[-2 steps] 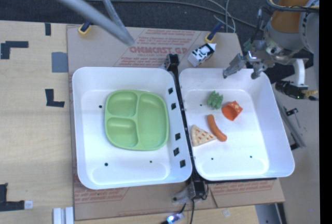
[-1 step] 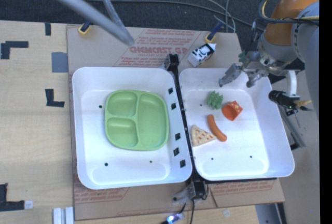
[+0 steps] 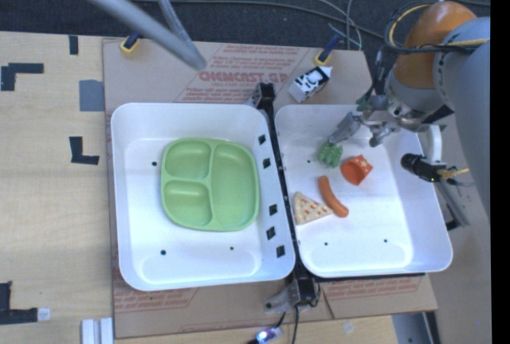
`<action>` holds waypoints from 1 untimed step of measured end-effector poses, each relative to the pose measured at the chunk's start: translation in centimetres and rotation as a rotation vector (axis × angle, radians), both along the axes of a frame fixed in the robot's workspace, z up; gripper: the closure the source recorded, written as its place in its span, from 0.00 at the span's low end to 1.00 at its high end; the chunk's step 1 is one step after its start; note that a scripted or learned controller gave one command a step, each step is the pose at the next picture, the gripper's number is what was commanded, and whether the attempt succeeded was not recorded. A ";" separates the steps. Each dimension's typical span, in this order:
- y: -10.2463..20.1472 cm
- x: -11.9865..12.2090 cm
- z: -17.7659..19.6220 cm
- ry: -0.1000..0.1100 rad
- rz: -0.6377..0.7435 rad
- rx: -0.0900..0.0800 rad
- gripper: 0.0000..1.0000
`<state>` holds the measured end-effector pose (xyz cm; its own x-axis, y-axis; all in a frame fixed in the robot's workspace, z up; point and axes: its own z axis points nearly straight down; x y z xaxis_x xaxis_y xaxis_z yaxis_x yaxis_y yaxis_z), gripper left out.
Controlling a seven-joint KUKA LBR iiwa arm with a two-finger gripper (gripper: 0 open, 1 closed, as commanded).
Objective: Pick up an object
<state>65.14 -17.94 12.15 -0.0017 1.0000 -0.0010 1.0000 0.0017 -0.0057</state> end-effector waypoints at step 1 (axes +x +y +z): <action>0.1 0.1 1.3 -0.004 0.002 -0.001 1.00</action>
